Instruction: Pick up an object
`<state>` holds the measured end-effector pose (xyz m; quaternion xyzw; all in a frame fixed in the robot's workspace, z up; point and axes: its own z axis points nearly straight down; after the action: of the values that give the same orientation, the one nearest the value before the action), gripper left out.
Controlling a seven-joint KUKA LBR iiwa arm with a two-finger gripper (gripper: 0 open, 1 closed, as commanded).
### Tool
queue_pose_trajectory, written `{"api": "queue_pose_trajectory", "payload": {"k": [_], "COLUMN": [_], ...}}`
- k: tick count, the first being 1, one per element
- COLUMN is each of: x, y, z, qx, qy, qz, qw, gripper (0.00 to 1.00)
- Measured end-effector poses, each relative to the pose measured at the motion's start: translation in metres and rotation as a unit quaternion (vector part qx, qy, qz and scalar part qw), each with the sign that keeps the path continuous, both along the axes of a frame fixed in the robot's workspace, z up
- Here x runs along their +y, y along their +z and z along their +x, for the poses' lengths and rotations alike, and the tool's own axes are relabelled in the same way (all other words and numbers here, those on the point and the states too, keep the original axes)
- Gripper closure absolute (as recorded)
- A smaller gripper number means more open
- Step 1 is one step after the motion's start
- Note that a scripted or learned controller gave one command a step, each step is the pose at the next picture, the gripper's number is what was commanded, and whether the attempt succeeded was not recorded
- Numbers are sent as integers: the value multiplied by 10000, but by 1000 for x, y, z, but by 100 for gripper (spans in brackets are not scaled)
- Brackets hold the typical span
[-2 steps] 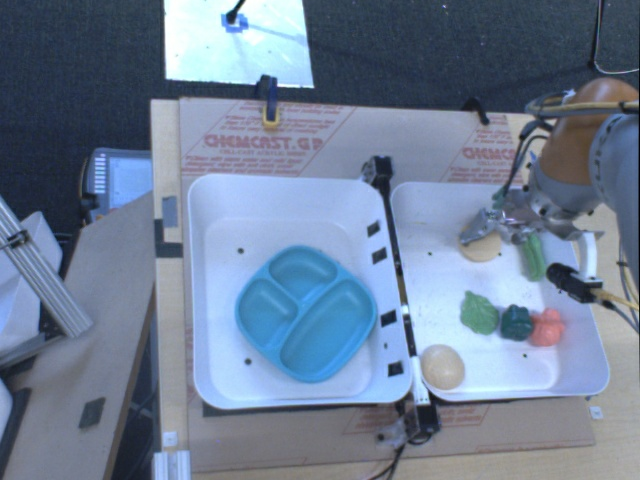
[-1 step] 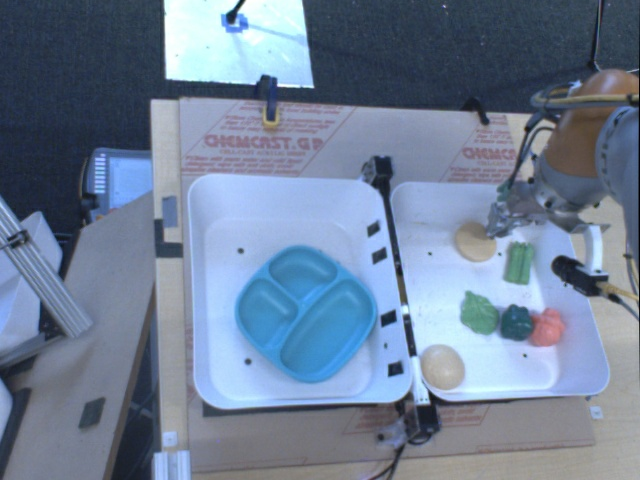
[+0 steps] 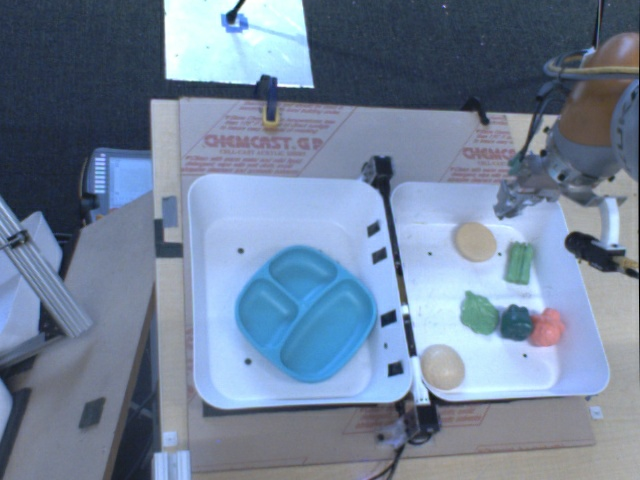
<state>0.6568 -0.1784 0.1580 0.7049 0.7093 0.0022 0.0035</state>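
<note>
While I hang over the right bin (image 3: 575,298) at its one o'clock corner, my gripper (image 3: 508,206) grips nothing I can see, its opening too blurred to tell, with the tan round piece (image 3: 476,241) just below at seven o'clock from me.

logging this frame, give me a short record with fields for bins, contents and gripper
left bin: blue divided plate
right bin: two tan round pieces, green ridged block, light green toy, dark green toy, orange-pink toy
gripper: over right bin's far edge, beside the upper tan piece, nothing seen held
</note>
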Motion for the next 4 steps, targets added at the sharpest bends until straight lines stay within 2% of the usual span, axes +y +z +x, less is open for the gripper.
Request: {"api": "queue_pose_trajectory", "payload": {"k": [2, 3, 4], "x": [-6, 47, 99], "y": [96, 83, 91], "z": [-4, -22, -41], "qx": [5, 41, 35], "qy": [-6, 7, 14], "qz": [-1, 12, 14], "qw": [10000, 10000, 10000], "gripper": [100, 100, 100]}}
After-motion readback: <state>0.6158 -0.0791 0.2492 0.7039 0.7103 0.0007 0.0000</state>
